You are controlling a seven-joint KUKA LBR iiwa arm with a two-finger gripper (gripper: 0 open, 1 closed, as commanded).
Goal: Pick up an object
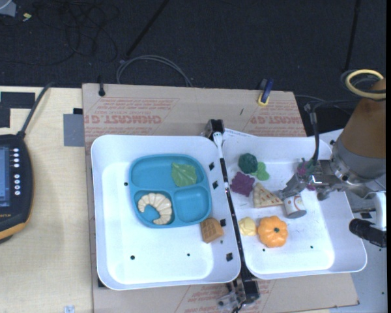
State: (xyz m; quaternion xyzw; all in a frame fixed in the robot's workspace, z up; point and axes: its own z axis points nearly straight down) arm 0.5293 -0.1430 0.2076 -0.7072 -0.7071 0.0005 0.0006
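Little room around gripper (293,197)

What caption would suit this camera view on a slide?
Gripper low in the right bin beside a toy pizza slice and pumpkin.

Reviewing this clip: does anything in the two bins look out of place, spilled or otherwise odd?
Nothing spilled or damaged. One mild oddity: a brown toy block lies loose on the left bin floor, just off the blue divided tray, whereas the croissant and green leaf sit in its compartments.
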